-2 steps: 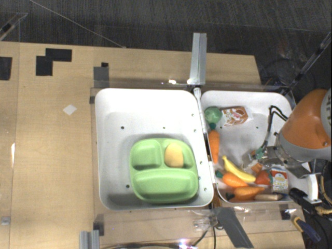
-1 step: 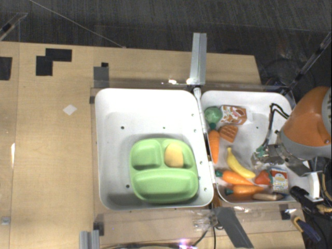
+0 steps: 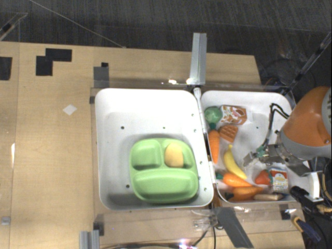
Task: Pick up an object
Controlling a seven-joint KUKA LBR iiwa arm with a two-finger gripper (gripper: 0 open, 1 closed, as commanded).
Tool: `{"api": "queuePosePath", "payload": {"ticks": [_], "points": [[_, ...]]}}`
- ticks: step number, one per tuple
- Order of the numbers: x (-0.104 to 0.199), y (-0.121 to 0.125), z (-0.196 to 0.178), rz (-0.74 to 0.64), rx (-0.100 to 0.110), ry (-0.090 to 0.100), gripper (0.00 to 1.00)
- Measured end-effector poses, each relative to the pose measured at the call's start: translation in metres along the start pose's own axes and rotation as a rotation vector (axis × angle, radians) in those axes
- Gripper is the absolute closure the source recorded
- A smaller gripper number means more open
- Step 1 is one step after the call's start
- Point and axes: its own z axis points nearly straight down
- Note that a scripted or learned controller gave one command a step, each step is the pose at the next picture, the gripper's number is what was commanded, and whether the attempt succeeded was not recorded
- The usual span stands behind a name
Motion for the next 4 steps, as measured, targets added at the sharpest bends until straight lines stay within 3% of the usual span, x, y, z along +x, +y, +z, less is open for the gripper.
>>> {"api": "queuePosePath", "payload": {"ticks": [1, 2, 3, 4], "points": [[0.045, 0.063, 0.013, -0.044, -0.018, -0.006, 0.00], [0.050, 0.032, 0.012, -0.220, -0.024, -0.010, 0.00], [0.047, 0.036, 0.012, -0.256, -0.020, -0.006, 0.00], [0.034, 0.047, 0.012, -0.846, -0.021, -0.013, 0.00]]}}
